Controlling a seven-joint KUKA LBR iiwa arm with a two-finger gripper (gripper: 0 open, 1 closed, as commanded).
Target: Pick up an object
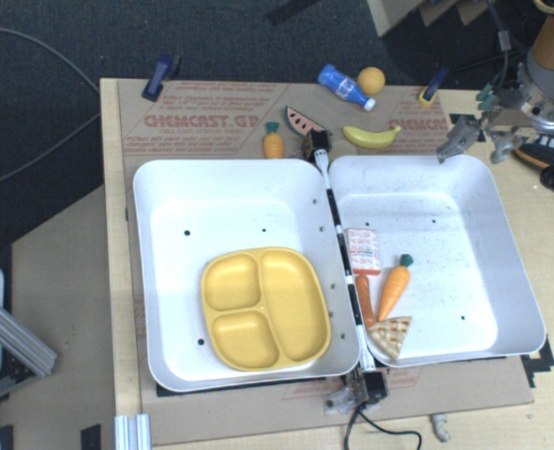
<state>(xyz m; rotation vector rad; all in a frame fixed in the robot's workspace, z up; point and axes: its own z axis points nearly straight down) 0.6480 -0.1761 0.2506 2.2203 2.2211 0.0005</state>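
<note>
Hovering above right bin point(501, 251) far corner: gripper point(473, 137), fingers spread, nothing between them. Target candidate: carrot point(393, 291), lying near bin's left wall, beside packet point(362, 249) and waffle wedge point(390, 334). Likely light, rigid, smooth plastic; grip across thick mid-body, not tapered tip.

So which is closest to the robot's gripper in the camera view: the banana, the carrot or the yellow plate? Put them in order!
From the gripper, at the right bin's far corner:
1. Banana, on the bench behind the bins.
2. Carrot, near the right bin's left wall.
3. Yellow plate, in the left bin.
</note>
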